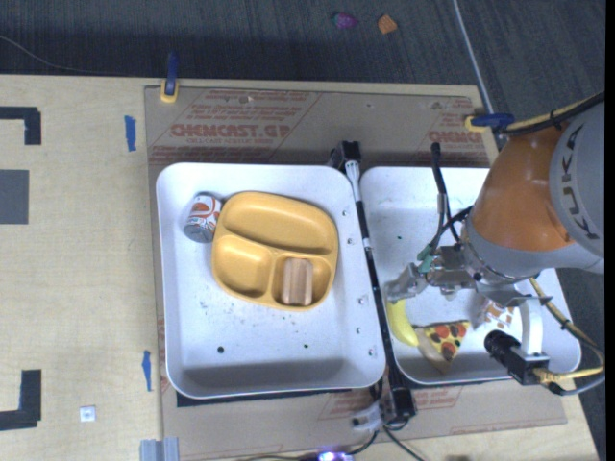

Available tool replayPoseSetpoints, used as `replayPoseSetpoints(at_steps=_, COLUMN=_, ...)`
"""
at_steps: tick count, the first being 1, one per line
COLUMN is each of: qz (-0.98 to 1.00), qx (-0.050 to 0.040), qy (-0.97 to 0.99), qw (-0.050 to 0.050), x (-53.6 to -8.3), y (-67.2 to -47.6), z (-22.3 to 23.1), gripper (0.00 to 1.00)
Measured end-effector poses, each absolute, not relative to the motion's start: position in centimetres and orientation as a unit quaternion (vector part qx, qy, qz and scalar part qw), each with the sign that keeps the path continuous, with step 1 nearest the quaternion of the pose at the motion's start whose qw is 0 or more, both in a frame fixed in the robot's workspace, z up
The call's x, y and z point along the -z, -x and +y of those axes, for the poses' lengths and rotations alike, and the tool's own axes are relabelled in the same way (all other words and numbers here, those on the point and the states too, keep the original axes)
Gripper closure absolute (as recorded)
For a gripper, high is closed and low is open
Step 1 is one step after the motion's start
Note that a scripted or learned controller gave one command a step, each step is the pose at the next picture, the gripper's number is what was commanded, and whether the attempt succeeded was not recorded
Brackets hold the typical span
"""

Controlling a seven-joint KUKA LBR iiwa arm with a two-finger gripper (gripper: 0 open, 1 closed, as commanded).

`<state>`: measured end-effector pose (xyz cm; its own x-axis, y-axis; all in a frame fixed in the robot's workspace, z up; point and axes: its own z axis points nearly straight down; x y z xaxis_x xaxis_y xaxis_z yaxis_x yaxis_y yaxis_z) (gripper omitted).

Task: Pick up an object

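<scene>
Banana (402,327), lower right of frame in right bin (404,192) beside pizza slice (444,339), looks soft, light, best pinched across its middle; gripper (437,275) hovers above it, grip state unclear; board (231,123) above the bins reads "CHEMCAST GP".

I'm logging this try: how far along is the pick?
Done: the grey arm's gripper is over the right white bin. In hand: nothing visibly lifted. Left: grasping something, perhaps the yellow banana or the pizza-slice toy on the bin floor.
</scene>
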<state>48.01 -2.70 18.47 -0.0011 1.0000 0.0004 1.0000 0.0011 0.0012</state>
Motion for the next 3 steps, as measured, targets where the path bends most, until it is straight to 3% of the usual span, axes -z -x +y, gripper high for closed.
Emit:
replayPoseSetpoints(at_steps=1, qz=0.707, qx=-0.0016, qy=-0.707, qw=0.002, x=-9.5, y=-48.1, z=-8.8, gripper=0.00)
replayPoseSetpoints(at_steps=2, qz=0.707, qx=-0.0010, qy=-0.707, qw=0.002, x=-10.3, y=-48.0, z=-8.8, gripper=1.00)
replayPoseSetpoints(at_steps=3, qz=0.708, qx=-0.0011, qy=-0.707, qw=0.000, x=-18.5, y=-48.0, z=0.9, gripper=1.00)
